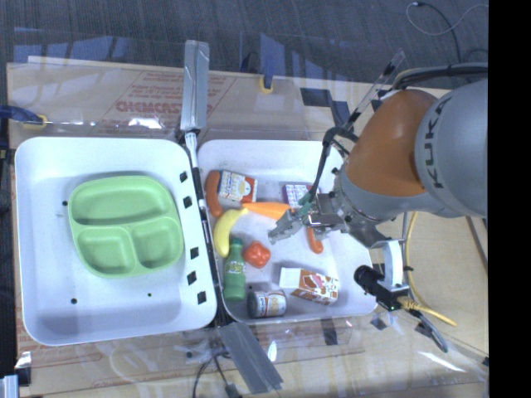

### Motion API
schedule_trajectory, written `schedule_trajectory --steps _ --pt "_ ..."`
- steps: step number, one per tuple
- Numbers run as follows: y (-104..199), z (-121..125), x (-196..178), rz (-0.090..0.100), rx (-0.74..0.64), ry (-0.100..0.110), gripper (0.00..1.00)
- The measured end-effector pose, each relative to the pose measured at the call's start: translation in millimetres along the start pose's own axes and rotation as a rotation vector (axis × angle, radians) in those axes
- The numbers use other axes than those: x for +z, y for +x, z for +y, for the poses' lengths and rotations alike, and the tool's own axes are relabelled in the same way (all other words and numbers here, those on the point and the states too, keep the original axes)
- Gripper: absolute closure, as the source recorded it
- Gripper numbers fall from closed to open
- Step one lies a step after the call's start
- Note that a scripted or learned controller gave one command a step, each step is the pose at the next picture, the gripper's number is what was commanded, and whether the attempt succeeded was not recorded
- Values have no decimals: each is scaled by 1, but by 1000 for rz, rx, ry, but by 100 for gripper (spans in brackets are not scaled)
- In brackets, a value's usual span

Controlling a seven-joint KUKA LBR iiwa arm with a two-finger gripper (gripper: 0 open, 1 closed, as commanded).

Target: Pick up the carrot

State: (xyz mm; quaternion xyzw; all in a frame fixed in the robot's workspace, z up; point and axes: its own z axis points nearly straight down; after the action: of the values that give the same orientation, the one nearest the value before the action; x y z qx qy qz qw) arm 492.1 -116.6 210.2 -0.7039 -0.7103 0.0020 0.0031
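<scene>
On the desk, the left bin [33, 222] holds a green divided plate [126, 225]. In the right bin [249, 149], a banana [224, 230] lies just left of the carrot [264, 209], which rests near the bin's middle, beside a juice carton [236, 188]. The pincer [286, 222] hovers just right of the carrot's tip, its fingers spread and pinching nothing.

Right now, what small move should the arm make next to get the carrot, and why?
Probably shift the gripper a little up-left and lower it. The carrot lies flat in the right bin, just beside the gripper's tip, between the juice box and the tomato.
</scene>
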Motion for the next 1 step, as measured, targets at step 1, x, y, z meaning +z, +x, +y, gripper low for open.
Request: schedule_trajectory --steps 1 --pt "-10 77 -18 -3 -177 -5 0"
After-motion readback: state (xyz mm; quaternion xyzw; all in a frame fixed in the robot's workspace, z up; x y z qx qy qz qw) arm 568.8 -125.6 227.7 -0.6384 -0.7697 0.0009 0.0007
